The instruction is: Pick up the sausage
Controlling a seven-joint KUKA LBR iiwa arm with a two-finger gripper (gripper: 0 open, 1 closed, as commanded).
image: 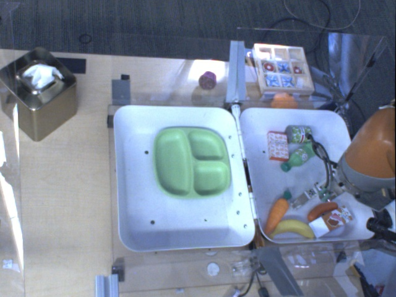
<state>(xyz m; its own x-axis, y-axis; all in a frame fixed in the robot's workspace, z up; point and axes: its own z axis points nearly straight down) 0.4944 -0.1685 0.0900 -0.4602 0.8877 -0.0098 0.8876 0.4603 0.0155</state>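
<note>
The sausage point(323, 210) is reddish-brown and lies near the front right of the right bin point(260, 129), between a banana point(294, 228) and a small red and white packet point(336, 219). My gripper point(317, 193) hangs low just above and to the left of the sausage, with the grey arm and its orange band point(371, 150) reaching in from the right. Its metal tips are small and blurred against the bin floor. Nothing can be seen held in it.
A carrot point(277, 214), a green bottle point(298, 156), a can point(298, 133) and a red card point(278, 145) share the right bin. The left bin point(133, 215) holds a green divided plate point(190, 161). A brown box point(40, 98) stands far left.
</note>
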